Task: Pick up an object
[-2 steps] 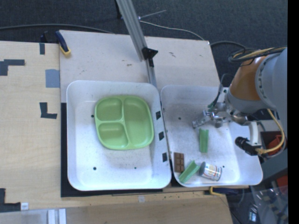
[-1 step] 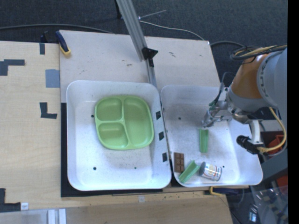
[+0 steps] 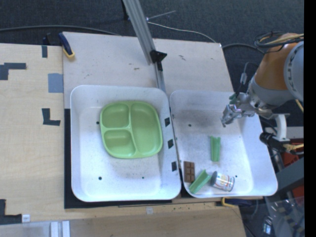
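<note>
Currently: hand [image 3: 228, 116] over right bin [image 3: 256, 181], finger state cannot be told | green stick [image 3: 215, 148] below it | divided green plate [image 3: 131, 129] in left bin [image 3: 79, 147].

Dark carpet-like floor [image 3: 207, 6] runs along the top, w/ thin cables [image 3: 187, 31] trailing across it. Light wooden bench [image 3: 29, 127] fills the left & bottom edge, marked w/ dark tape pieces [image 3: 49, 117] (some grey, some black). A paler board [image 3: 113, 58] lies at the bench's back. A slanted metal rail [image 3: 138, 21] rises from the top. Light even, no hard shadows.
</note>
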### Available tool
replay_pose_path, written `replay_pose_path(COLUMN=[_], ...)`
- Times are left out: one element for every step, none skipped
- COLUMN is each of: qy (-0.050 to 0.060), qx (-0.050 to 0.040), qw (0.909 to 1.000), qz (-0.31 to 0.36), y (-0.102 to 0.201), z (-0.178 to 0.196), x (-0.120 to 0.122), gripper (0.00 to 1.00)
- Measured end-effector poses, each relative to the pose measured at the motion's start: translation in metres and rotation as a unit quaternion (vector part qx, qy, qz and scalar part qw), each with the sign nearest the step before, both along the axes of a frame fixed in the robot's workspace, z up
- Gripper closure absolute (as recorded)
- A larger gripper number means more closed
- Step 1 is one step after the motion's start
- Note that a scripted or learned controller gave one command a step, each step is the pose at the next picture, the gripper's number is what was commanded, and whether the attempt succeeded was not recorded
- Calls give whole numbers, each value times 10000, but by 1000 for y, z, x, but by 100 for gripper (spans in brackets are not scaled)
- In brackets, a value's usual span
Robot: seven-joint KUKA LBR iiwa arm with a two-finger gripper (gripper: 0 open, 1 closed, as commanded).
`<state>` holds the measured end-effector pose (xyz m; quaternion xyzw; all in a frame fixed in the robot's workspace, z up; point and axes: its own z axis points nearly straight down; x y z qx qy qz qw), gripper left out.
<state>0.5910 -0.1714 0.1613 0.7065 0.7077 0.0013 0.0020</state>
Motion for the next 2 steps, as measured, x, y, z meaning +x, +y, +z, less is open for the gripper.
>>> replay_pose_path(qy=[1, 23], qx=[-1, 14], qw=[10000, 10000], qz=[0, 24], y=[0, 47], z=[53, 50], x=[1, 25], gripper=[100, 100])
